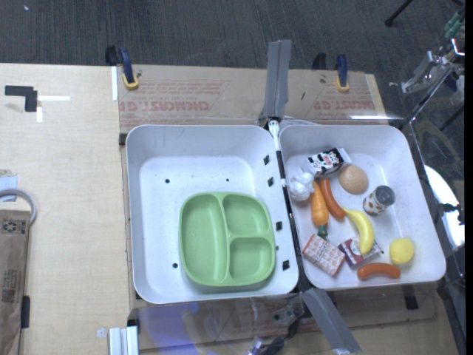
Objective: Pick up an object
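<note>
eleven small items sit in the right bin (416, 170), any of them a candidate for the pick. from my remote seat i read them like this: a black-and-white carton (327, 161) lies near the back wall, with a brown ball (354, 179) just beside it on the right. a white crumpled lump (300, 188) rests against the bin's left wall. next to it are two carrots side by side, an orange carrot (318, 206) and a redder carrot (332, 200), both pointing roughly front to back and touching along part of their length. a small can (379, 199) stands right of them, below the ball. a banana (361, 228) curves through the middle of the bin, its lower end lying over a red packet (367, 255). a red-and-white box (323, 254) lies tilted near the front left corner, just beside that packet. a lemon (401, 251) sits near the front right corner, and a sausage (378, 271) lies along the front wall, between box and lemon.

the left bin (148, 198) holds a green plate (227, 238) with three compartments, set toward its front right. a grey bar (277, 80) runs back from the seam between the bins. both bins rest on a cardboard sheet (199, 95) held by two blue clamps (127, 66). the wooden bench (59, 161) stretches left, with a brown bag (11, 265) at its edge.
</note>
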{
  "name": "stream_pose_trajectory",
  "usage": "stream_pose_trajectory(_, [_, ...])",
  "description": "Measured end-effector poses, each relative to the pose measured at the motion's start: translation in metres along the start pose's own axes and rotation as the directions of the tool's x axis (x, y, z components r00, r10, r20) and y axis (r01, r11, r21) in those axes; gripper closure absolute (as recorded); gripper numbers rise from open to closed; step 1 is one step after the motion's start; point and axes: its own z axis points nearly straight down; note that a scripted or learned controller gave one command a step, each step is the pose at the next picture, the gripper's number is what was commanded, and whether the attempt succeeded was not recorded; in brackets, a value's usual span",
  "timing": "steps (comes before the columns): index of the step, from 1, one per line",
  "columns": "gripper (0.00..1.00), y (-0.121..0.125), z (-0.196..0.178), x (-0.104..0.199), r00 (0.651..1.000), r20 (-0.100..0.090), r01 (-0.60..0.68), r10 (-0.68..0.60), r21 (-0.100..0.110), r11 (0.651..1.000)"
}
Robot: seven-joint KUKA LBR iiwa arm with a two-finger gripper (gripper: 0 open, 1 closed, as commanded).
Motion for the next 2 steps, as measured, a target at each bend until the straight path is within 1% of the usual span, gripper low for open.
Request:
stream_pose_trajectory(1, [0.0, 0.041, 0.152, 0.049, 0.993, -0.001, 0.121, -0.121, 0.002, 0.993])
stream_pose_trajectory(2, [0.0, -0.006, 0.267, 0.026, 0.951, -0.002, 0.308, -0.308, 0.001, 0.951])
